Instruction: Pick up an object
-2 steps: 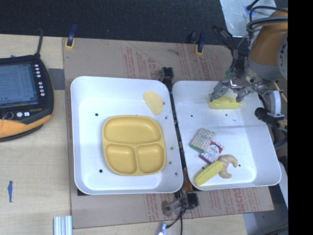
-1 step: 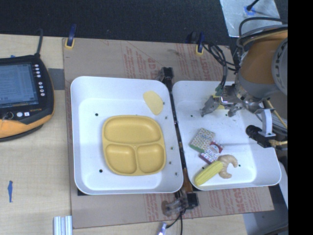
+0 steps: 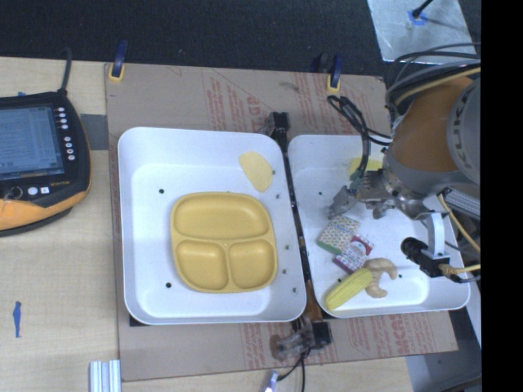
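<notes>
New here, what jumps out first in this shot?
The large yellow three-compartment plastic tray lying in the left white bin. Next, the grey arm with its orange band reaching over the right white bin, its pincer low above a small cluster: a checkered packet, a yellow toy corn cob, a tan figurine.

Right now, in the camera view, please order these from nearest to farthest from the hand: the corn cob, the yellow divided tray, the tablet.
From the hand:
1. Corn cob, right bin, near front.
2. Yellow divided tray, left bin.
3. Tablet, on the bench, far left.
</notes>
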`<action>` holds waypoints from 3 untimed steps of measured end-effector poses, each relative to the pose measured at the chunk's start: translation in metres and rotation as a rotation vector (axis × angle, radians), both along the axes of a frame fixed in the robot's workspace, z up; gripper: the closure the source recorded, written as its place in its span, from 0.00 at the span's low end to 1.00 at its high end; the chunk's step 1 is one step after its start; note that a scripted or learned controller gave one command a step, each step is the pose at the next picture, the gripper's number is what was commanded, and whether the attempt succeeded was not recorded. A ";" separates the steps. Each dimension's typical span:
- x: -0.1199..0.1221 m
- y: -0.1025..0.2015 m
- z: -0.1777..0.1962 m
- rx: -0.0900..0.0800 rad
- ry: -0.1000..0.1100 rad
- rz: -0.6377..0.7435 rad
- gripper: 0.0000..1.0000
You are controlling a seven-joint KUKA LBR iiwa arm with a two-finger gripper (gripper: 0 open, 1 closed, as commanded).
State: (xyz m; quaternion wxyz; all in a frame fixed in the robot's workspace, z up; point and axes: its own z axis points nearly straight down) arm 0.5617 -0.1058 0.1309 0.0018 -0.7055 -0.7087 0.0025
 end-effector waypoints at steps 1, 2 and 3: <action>0.022 -0.010 -0.040 -0.001 -0.003 0.001 0.00; 0.022 -0.011 -0.029 -0.003 -0.002 0.004 1.00; 0.022 -0.011 -0.029 -0.004 -0.002 0.005 0.00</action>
